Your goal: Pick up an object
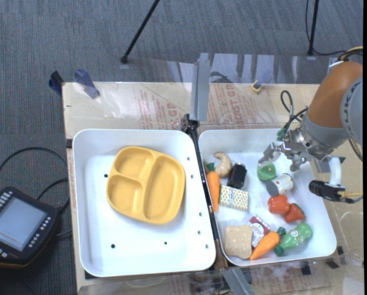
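Left bin (88,226), white and shallow, holds a yellow divided plate (146,184) with three compartments, lying flat toward the bin's upper middle. The bins rest on a tabletop (128,106) covered with printed cardboard. A blue scrap of tape (85,82) lies at the tabletop's upper left corner. On the grey carpet (48,29), a handheld control pendant (16,224) with a lit screen sits at lower left, its black cable (23,158) looping upward. Two dark tripod legs (144,23) stand beyond the tabletop.

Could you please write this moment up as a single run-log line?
arm: in from right, over right bin | gripper: above green round toy, grasp unclear | left bin: yellow divided plate | pick: not confirmed
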